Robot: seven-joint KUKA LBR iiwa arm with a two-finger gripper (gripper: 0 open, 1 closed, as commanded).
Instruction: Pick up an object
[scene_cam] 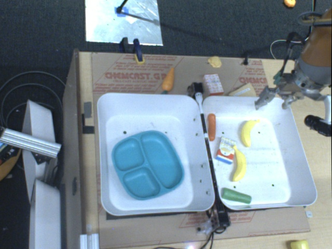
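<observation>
The gripper [274,98] hangs above the right bin's [295,154] far rim, fingers spread wide, gripping nothing; below it in that bin lie two bananas [248,132] [239,165], a small carton [225,150] between them, a sausage [211,125] and a green piece [236,195]; the left bin [111,139] holds a blue tray [148,164].
</observation>
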